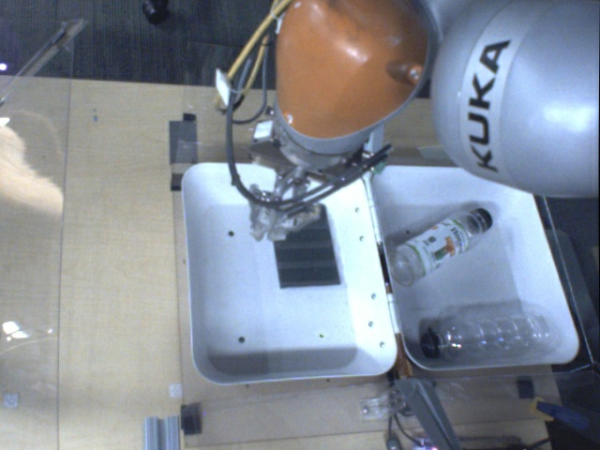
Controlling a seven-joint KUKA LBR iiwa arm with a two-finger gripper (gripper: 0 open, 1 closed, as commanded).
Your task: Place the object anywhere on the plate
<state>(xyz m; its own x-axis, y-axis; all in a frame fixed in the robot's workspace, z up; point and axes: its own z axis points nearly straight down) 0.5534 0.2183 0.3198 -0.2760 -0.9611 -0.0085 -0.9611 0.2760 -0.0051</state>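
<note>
Labelled bottle (439, 243), likely our object, lies on its side in the right bin (525, 262), its long axis slanting from near-left base to far-right dark cap. We judge it light, slippery plastic that may roll, best gripped across its middle. We cannot tell whether the gripper (275, 219), over the left bin (234, 289) beside the dark plate (307, 259), is wide, narrow or holding anything.

We see our arm (487, 73) reaching in from the right, its orange band (342, 54) bulking large toward the camera. Below it the wrist points down, ending in the gripper (277, 218), with cables looping alongside.
</note>
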